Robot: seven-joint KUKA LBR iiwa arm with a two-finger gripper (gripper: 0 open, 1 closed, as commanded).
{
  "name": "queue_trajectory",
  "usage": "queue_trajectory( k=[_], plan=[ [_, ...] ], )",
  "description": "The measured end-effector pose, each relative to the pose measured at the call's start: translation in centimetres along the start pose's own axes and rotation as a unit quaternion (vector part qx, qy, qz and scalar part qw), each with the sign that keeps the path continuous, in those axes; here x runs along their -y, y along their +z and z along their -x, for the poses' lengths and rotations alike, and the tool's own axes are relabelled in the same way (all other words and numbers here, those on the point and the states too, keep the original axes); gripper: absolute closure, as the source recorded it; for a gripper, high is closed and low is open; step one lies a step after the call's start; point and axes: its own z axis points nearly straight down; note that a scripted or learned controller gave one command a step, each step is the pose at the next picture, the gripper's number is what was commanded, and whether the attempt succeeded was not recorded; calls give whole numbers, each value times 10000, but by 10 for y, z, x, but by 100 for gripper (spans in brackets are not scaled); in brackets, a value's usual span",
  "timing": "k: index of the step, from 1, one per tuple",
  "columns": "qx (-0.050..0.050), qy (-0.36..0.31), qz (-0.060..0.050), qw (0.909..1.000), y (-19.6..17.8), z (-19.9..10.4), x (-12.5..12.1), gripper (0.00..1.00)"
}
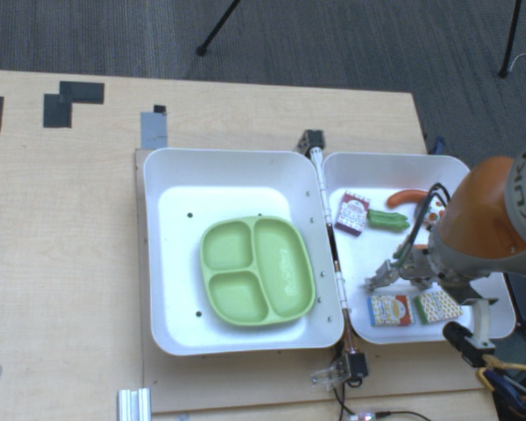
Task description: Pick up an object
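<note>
While fingers (pixel 379 279) hover, small printed packet (pixel 390 310) lies flat.

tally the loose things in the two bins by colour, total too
green: 2, plate and pepper
red or orange: 1, chilli
maroon: 1, packet
mixed print: 2, box and carton
total: 6
</note>
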Motion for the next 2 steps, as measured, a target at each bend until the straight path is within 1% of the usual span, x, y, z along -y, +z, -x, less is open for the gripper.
queue_trajectory(
  k=[1, 2],
  plan=[
    [3, -6, 33, 10000, -11, 0, -2, 100],
    [2, -7, 30, 10000, -11, 0, -2, 0]
  ],
)
